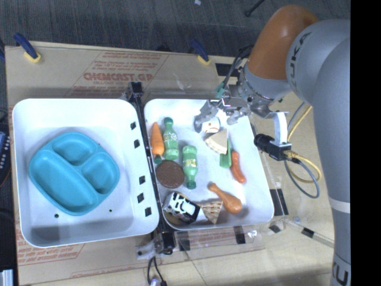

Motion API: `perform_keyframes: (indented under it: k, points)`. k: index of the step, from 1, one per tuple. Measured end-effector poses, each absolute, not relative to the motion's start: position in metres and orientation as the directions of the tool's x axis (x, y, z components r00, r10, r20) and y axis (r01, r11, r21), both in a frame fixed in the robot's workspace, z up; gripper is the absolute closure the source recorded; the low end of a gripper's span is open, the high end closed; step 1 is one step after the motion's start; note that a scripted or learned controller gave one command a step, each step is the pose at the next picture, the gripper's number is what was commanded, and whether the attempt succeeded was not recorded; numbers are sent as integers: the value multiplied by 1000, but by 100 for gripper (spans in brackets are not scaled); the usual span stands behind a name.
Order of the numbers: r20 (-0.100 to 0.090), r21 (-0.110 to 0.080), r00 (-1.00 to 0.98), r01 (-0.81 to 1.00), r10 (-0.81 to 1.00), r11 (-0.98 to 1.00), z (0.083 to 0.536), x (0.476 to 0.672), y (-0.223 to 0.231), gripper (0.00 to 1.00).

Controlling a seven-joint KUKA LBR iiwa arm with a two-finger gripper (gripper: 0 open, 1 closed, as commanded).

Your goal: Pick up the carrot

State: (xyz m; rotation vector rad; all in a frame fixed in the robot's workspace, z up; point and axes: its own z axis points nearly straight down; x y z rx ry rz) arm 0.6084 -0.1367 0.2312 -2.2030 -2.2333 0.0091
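Observation:
The carrot [156,138] is orange with a green stub at its near end. It lies lengthwise against the left wall of the right bin [259,170], beside a green bottle [170,139]. My gripper [217,118] hangs over the far middle of that bin, well to the right of the carrot. It is open, with nothing between its fingers, and a pale wedge of food [218,140] lies just below it.
The right bin also holds a second green bottle [189,166], a brown disc [169,174], an orange sausage [238,168], a drumstick [226,199], a black-and-white item [181,207] and a sandwich wedge [212,210]. The left bin [36,109] holds a blue divided plate [72,171].

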Motion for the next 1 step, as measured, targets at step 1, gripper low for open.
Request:
perform_keyframes:
  k: [1]
  points:
    - [-1,16,129,991,992,-129,115,603,-107,0]
